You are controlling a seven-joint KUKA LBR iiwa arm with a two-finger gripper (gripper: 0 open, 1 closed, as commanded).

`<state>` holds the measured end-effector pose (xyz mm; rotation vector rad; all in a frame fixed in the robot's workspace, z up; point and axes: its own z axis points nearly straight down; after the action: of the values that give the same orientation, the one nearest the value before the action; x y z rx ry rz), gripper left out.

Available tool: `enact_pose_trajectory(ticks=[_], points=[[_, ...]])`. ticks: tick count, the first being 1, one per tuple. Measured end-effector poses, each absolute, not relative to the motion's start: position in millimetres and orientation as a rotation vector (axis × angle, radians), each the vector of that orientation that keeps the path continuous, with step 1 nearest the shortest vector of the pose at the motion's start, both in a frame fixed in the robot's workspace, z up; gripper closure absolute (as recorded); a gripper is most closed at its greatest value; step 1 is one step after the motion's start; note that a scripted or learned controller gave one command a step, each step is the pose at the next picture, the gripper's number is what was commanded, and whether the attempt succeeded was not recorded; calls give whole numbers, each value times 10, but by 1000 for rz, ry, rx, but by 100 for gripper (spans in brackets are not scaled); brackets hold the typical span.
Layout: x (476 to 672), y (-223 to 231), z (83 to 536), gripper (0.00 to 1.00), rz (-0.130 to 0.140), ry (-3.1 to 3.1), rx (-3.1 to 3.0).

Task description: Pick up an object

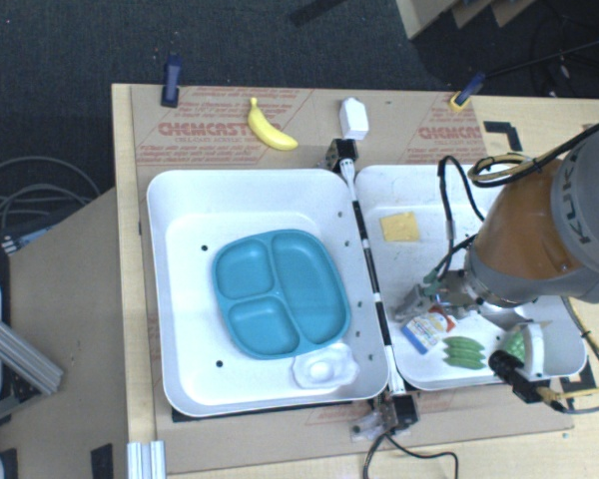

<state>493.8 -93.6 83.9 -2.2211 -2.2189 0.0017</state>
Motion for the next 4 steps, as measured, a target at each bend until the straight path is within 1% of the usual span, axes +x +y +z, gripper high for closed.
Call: enact_pose_trajectory(ticks=[2, 3, 4], points=[[5265, -986, 843, 0, -1, -2223, -2222], [6339, -1003, 1215, 0, -3, -2225, -2222], [5477, -1014, 835, 0, 4, -2219, -2220]])
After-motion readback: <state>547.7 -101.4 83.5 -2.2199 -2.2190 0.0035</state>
